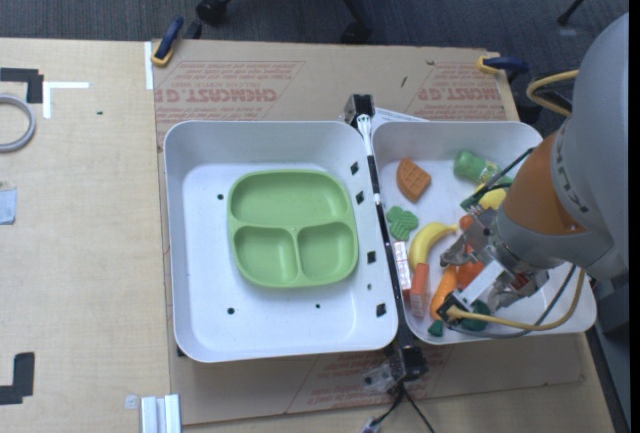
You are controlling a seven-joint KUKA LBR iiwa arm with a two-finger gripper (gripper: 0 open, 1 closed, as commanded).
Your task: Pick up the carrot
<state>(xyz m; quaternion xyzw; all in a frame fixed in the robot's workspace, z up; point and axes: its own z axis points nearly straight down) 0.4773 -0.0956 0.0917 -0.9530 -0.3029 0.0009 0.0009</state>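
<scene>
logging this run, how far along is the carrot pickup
Done: the arm has reached into the right bin and the gripper sits low over the toy food. In hand: nothing clearly; the carrot lies right beside it among the banana and other pieces. Left: grasping and lifting the carrot.

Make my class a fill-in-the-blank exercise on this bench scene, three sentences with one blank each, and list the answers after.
1. The green plate lies in the ______ bin.
2. The banana lies in the right bin, and its colour is ______.
3. The gripper is low over the right bin, close to the carrot, whose colour is ______.

Missing words: left; yellow; orange
</scene>
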